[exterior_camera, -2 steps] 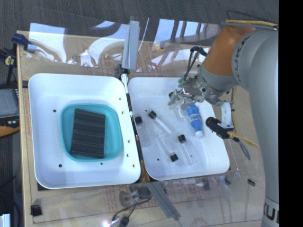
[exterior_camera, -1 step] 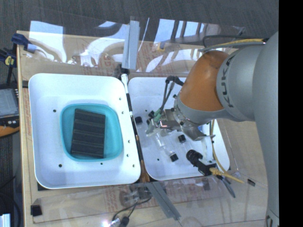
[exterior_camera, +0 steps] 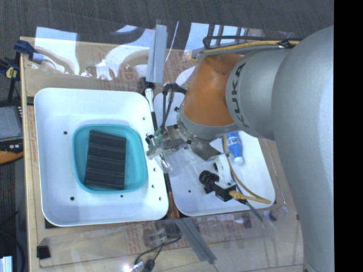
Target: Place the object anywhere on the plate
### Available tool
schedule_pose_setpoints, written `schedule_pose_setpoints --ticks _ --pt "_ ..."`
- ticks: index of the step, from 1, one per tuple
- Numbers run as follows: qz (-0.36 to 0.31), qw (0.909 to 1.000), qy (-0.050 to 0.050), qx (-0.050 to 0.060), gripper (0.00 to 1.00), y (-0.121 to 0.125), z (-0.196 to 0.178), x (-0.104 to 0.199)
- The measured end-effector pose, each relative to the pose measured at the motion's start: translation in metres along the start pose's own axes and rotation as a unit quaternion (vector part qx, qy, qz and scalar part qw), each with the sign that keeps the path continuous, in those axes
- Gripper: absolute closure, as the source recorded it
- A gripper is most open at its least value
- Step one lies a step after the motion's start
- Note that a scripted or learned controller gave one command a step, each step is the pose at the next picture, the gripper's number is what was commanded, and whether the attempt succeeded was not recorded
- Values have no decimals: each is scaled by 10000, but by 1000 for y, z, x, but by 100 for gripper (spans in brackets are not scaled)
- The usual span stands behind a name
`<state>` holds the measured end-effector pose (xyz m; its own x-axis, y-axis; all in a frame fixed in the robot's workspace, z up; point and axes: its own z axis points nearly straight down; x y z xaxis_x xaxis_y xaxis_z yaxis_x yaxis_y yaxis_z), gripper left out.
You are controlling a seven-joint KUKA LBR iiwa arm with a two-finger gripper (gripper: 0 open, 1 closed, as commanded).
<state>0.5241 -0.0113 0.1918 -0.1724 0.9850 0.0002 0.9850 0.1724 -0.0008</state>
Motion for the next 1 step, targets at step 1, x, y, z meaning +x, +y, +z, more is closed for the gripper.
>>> schedule_pose_setpoints --ticks 1 --pt "4 10000 -2 0 0 0 0 -1"
